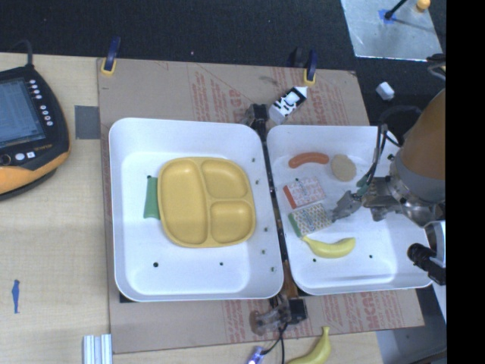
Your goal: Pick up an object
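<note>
The right bin [356,285] holds an orange sausage [308,159], a round beige biscuit [343,167], a red-and-white packet [305,192], a green-checked packet [312,219] and a yellow banana [330,246]. My gripper [345,205] hangs low over this bin, reaching in from the right. Its tip is just right of the green-checked packet and above the banana. I see nothing held in it. The grey wrist and orange band hide the bin's right side.
The left bin [121,203] carries a yellow divided tray [204,201] with a green strip [151,198] under its left edge. A control pendant [26,131] lies far left. A second banana [314,349] lies below the bins, and a black-and-white object [288,102] sits behind them.
</note>
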Controlling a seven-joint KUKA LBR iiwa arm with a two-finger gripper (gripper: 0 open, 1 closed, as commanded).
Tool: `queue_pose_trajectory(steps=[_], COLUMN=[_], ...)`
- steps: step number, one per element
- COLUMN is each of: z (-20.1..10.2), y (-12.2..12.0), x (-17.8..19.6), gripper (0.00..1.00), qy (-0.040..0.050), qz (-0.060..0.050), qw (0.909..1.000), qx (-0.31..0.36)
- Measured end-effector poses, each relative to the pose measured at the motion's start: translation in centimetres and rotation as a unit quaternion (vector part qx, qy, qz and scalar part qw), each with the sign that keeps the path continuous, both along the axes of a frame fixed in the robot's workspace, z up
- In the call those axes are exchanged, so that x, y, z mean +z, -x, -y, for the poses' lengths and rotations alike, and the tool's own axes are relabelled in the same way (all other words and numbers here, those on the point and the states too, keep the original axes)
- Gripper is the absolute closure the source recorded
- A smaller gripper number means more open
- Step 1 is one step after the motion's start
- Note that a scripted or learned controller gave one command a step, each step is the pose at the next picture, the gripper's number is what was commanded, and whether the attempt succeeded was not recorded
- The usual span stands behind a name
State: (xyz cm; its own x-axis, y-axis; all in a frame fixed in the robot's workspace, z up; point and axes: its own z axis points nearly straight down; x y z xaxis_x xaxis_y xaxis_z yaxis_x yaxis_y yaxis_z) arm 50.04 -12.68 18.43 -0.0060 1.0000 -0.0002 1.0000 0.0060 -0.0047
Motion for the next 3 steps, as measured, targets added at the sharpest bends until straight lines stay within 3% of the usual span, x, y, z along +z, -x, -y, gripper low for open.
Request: queue_pose_trajectory(steps=[1,2,3], z=[0.1,0.2,-8.3], y=[2.0,1.9,-1.4], x=[-9.4,-8.3,0.8], gripper=[0.0,1.0,1.0], qy=[-0.0008,-0.0002,-0.0007], qz=[-0.001,-0.001,0.001], qw=[1.0,1.0,1.0], qx=[0.0,0.003,0.0])
